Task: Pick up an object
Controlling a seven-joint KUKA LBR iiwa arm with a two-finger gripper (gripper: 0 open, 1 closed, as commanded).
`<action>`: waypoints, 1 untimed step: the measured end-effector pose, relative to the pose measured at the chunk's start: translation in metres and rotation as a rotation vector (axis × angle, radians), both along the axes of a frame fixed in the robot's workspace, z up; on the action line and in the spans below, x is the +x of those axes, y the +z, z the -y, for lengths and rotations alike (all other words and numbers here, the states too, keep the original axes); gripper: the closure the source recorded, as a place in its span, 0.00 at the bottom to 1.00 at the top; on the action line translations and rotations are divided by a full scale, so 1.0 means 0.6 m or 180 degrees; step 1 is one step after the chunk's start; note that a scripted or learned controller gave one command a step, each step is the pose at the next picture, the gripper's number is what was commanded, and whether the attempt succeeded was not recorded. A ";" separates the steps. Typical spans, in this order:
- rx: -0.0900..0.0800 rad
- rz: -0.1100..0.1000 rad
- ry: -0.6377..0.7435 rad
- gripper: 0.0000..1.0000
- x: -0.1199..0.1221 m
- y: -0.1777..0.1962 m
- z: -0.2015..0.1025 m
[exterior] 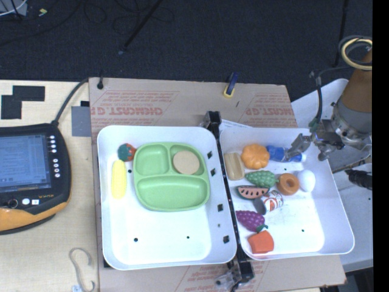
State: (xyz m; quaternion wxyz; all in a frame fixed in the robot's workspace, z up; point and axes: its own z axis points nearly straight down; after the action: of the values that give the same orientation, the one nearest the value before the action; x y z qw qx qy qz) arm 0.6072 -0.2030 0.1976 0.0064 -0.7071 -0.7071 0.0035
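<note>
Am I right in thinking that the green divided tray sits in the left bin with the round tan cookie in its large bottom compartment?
Not quite. The green divided tray does sit in the left bin, but the round tan cookie lies in the tray's small upper right compartment, not the large bottom one. The camera view shows nothing lying in that large compartment.
</note>
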 end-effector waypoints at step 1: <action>-0.0008 0.0030 0.0004 0.00 0.004 0.010 0.001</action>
State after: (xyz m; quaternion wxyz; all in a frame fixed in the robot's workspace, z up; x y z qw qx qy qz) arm 0.6093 -0.2034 0.2034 0.0023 -0.7067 -0.7075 0.0010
